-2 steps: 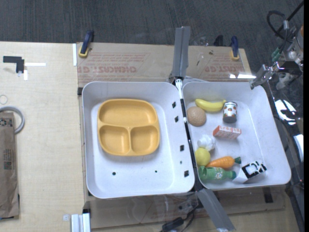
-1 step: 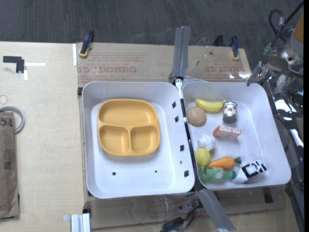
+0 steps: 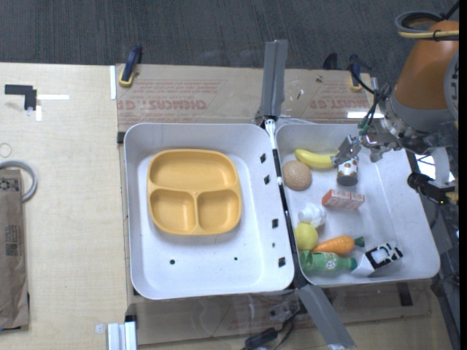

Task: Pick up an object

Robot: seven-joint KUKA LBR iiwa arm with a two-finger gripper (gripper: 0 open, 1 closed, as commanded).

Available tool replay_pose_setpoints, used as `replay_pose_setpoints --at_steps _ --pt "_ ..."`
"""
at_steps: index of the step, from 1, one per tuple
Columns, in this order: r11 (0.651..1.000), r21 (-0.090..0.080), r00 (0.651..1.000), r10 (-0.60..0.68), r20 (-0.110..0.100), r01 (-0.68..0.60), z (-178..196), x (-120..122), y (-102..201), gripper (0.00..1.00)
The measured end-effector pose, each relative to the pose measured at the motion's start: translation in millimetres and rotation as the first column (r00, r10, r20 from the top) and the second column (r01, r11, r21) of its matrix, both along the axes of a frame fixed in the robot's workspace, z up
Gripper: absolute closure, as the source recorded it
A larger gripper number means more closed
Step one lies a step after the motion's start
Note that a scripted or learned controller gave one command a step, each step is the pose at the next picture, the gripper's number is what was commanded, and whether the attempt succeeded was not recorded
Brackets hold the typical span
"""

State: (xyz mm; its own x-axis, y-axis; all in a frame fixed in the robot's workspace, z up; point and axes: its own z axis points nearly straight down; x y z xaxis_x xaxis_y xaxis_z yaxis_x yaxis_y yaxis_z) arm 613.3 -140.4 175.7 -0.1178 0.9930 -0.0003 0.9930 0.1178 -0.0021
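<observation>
One banana [image 3: 315, 158] just left of tool [image 3: 347, 168]

yellow tray [image 3: 194, 192], yellow banana [image 3: 315, 158], orange carrot [image 3: 336, 245]

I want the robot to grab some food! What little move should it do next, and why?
Probably lower a bit and close. The gripper hangs in the right bin just beside the banana's right end, with nothing between its fingers yet, so the banana looks like the nearest thing to grab.
</observation>
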Motion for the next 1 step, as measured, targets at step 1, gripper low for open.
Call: replay_pose_setpoints --at_steps 1 --pt "0.994 0.0 0.994 0.109 0.001 -0.109 -84.2 -20.6 -14.3 0.0"
